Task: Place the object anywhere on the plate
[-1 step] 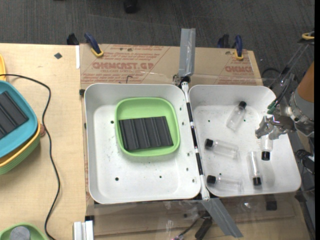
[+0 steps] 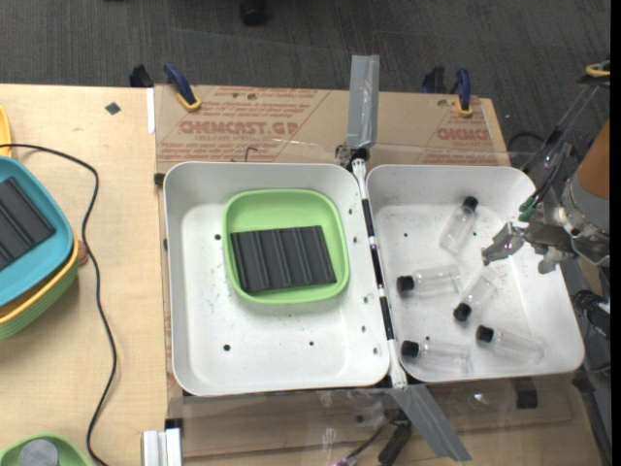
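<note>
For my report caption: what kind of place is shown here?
Probably a robotics lab bench: two white bins clamped over cardboard, clear vials in the right one, a green plate in the left, office carpet behind.

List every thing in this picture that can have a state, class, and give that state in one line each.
Green plate: upright in the left bin, a dark ribbed pad lying on it, no vial on it.
Clear vials: five, black-capped, lying on their sides, scattered in the right bin.
Left bin: holds the plate.
Right bin: holds the vials.
Tool: above the right bin's right side, holding no vial.
</note>
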You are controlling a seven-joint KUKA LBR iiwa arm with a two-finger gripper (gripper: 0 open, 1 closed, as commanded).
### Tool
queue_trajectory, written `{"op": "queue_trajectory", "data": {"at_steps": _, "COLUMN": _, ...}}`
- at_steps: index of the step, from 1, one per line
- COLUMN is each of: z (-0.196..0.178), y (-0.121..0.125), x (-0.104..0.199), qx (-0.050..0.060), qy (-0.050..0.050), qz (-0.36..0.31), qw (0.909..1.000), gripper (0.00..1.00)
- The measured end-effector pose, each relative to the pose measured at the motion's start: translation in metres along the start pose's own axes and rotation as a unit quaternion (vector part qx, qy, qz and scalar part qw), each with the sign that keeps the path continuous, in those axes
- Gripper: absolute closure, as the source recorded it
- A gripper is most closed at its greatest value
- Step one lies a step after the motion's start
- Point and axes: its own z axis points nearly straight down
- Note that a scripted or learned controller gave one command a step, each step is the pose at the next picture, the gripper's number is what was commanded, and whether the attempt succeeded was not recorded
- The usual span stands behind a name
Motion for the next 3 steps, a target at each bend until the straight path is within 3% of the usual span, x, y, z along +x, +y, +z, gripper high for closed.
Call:
{"op": "queue_trajectory", "data": {"at_steps": 1, "z": -0.036, "y": 0.015, "x": -0.033, "qx": 0.001, "qy": 0.0, "qz": 0.142, "qw": 0.9899, "gripper": 0.0}}
{"op": "queue_trajectory", "data": {"at_steps": 2, "z": -0.058, "y": 0.001, "x": -0.017, "qx": 0.001, "qy": 0.0, "qz": 0.283, "qw": 0.9592, "gripper": 0.0}}
{"op": "queue_trajectory", "data": {"at_steps": 3, "z": -0.062, "y": 0.008, "x": -0.039, "qx": 0.002, "qy": -0.001, "qz": 0.379, "qw": 0.9252, "gripper": 0.0}}
